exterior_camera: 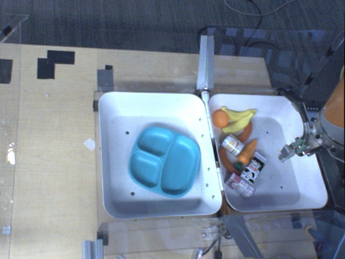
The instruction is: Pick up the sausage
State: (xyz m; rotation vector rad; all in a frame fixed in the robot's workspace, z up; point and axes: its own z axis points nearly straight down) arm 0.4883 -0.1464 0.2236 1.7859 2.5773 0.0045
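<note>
We see the gripper (291,149) over the right bin (302,198), apart from the food pile; its grip we cannot tell. The sausage (225,161) lies along the bin's left wall, under a can (232,144) and carrot (246,152).

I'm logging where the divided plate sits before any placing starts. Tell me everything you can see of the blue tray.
The blue tray looks like smooth light-blue plastic with rounded corners, moulded into three compartments: two smaller ones on its left, one larger on its right. It lies flat, slightly turned, near the middle of the left white bin, resting on the bin floor.
</note>
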